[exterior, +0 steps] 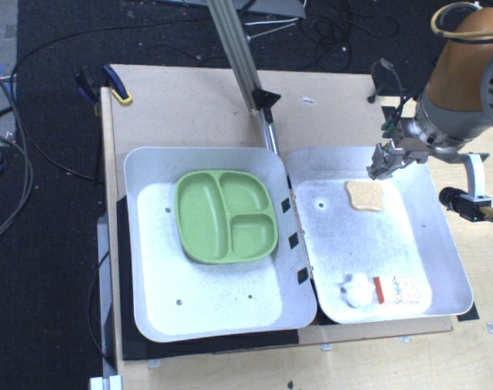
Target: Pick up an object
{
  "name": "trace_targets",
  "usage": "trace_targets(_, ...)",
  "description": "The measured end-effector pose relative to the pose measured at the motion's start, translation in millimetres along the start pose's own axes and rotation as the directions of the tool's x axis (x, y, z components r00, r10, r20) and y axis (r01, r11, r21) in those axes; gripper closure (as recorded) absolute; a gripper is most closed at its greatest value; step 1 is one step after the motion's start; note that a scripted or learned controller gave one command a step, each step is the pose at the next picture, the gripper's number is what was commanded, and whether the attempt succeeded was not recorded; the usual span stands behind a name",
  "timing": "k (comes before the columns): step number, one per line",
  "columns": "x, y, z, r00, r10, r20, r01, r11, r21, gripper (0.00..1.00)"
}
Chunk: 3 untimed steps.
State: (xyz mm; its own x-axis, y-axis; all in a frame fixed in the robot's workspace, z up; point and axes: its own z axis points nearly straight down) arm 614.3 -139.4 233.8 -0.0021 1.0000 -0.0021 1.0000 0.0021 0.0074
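Up and to the right of the tan, toast-like slice [365,195]: gripper [384,162], dark, pointed down, close over the slice's upper right corner. Nothing seen held in it. How wide or narrow it stands: cannot tell, too dark and small against the bin wall. Whether touching the slice or just clear of it: cannot tell either.

Further up and right of the slice: grey wrist [453,124], then the orange band [465,63] of the arm, reaching in from the right side.

Under the slice: right bin [425,218], white and shallow, with the slice lying flat in its upper part, near the far wall.

Well below the slice, in the same bin, near the front edge: a small white lump [358,291], and just beside that, to the right, a flat white packet with a red mark [399,288].

Left of the slice, across the seam between the bins: a row of black clips [295,238]. Further left, in the left bin [157,299]: a green divided plate [227,216], three compartments, upright, roughly mid-bin.

Up and left of the slice: a slanted metal pole [238,47] ending at a black clamp at the far edge of the bins. Far up and left, at the corner of the wooden bench [189,104]: a blue and yellow clamp [116,86].
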Motion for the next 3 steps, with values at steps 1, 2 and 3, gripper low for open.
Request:
trace_targets(1,-8,1,-62,1.000,0.000,0.001,0.000,1.000,0.000,1.00)
trace_targets(2,50,-12,-44,1.000,-0.005,-0.004,0.005,1.000,0.010,1.00)
trace_targets(3,103,-21,-24,1.000,-0.005,-0.003,0.005,1.000,0.010,1.00)
